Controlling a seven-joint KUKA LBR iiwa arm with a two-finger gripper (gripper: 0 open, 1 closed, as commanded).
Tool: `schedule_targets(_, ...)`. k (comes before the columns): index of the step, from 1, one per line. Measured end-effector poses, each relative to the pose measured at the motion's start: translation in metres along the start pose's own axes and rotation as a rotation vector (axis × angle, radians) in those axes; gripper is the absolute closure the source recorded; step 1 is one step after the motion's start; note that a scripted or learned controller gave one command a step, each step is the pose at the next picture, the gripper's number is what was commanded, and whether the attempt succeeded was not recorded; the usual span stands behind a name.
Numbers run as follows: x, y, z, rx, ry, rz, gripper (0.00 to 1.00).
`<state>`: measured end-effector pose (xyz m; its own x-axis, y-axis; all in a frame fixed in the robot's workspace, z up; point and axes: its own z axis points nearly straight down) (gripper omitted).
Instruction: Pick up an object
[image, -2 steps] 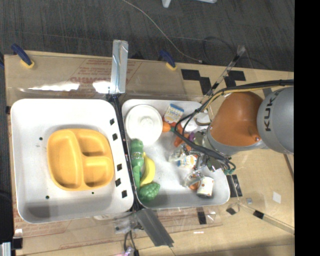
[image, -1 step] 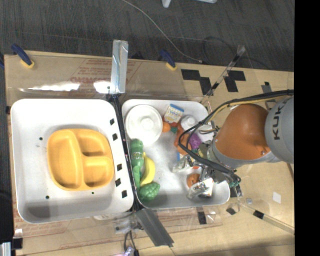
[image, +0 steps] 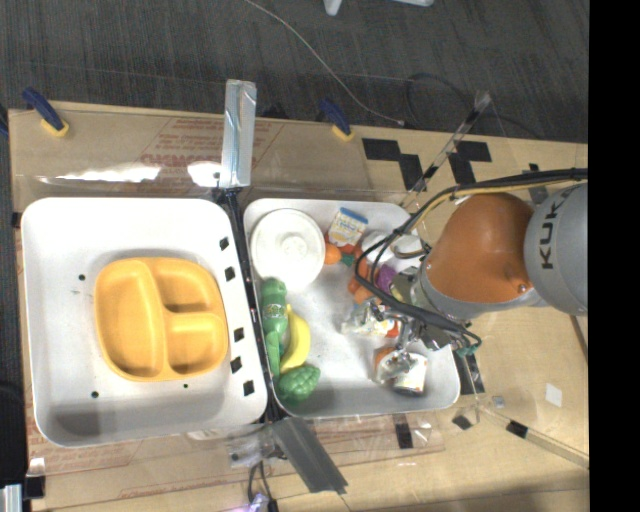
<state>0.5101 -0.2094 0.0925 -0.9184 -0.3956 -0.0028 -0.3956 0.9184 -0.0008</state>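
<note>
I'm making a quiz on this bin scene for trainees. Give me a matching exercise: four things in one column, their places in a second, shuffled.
Things:
1. yellow tray
2. white lid
3. banana
4. pincer

Places:
A. right bin, far left corner
B. left bin, middle
C. over the right bin's right side
D. right bin, along its left wall

Pairs: 1-B, 2-A, 3-D, 4-C

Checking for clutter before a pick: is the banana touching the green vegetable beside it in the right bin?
Touching. The camera view shows the banana lying against the green vegetable with no gap along their shared edge.
</note>
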Motion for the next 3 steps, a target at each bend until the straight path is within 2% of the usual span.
schedule_targets(1,-0.018,-0.007,0.0,0.0,0.0,-0.11,0.0)
schedule_targets(2,0.018,0.008,0.0,-0.002,0.001,-0.107,0.0)
schedule_targets(3,0.014,0.009,-0.01,0.0,-0.002,-0.113,1.0)
